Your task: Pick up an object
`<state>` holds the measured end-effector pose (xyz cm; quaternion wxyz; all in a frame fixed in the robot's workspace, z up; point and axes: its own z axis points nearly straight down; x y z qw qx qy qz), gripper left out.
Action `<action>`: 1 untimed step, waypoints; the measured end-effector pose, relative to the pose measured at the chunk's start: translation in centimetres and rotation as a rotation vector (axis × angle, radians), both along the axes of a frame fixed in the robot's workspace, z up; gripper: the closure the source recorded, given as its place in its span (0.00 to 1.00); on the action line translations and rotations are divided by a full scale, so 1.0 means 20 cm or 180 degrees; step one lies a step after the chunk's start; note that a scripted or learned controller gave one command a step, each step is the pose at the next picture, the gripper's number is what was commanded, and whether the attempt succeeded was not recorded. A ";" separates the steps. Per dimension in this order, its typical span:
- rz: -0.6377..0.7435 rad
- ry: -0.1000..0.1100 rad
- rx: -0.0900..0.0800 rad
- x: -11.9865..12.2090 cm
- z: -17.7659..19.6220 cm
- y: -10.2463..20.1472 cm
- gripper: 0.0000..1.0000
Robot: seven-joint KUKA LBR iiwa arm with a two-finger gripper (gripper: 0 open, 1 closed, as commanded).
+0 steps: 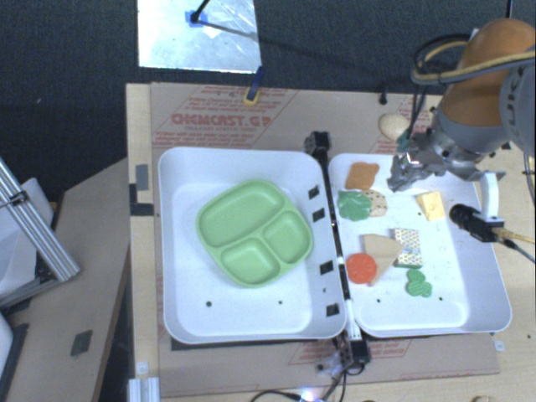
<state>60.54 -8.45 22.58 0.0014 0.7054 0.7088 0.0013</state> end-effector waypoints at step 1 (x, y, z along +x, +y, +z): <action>0.0011 0.0010 0.0006 -0.18 0.04 0.22 1.00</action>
